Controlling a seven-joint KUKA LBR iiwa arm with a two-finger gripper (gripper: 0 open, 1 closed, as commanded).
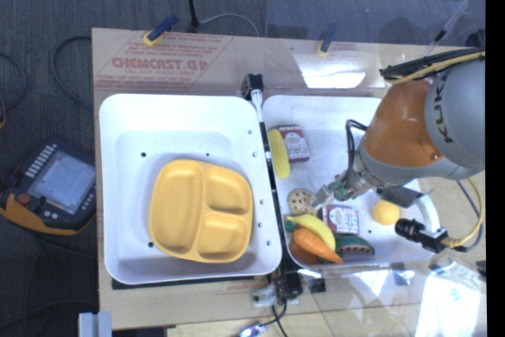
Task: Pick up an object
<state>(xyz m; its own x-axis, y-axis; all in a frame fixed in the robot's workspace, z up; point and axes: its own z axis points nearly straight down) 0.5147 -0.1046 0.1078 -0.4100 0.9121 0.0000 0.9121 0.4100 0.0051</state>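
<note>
The right bin (331, 110) holds several toy foods. A red carton (294, 143) lies at its back left beside a long yellow piece (278, 153). Near the front are a round cookie (298, 200), a banana (313, 224), a carrot (315, 244), a second red carton (342, 218), a watermelon slice (357, 245) and a lemon (386, 212). My gripper (338, 189) hangs low over the bin's middle, just right of the cookie and just above the second carton. Nothing shows between its tips.
The left bin (126, 122) holds a yellow divided plate (201, 209). The arm's orange band (402, 134) and grey body cover the right bin's right side. A black cable post stands between the bins at the back (253, 84). A pendant lies on the floor at left (51, 185).
</note>
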